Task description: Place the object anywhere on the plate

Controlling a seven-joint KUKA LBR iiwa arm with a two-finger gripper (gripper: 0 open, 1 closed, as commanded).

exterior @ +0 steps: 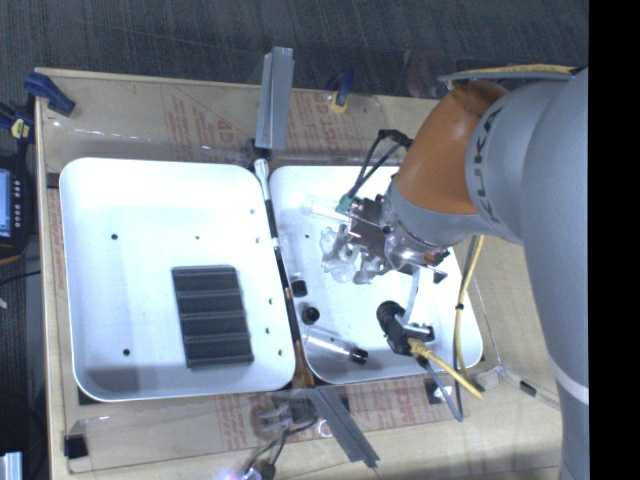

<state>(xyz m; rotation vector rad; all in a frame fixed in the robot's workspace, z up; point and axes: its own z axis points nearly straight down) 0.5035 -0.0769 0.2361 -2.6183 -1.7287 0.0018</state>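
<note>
Dark and ribbed, the plate lies flat in the left bin, so anything dropped there should stay put. My jaws hang over the right bin, just beside a clear, crumpled-looking object, likely my target; whether they are apart or clamped on it I cannot tell. A pen-like tube lies near the front wall.

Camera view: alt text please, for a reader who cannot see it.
A grey arm's hand hangs over the right white bin, above small clear and dark items. The left bin holds a dark ridged plate.
</note>
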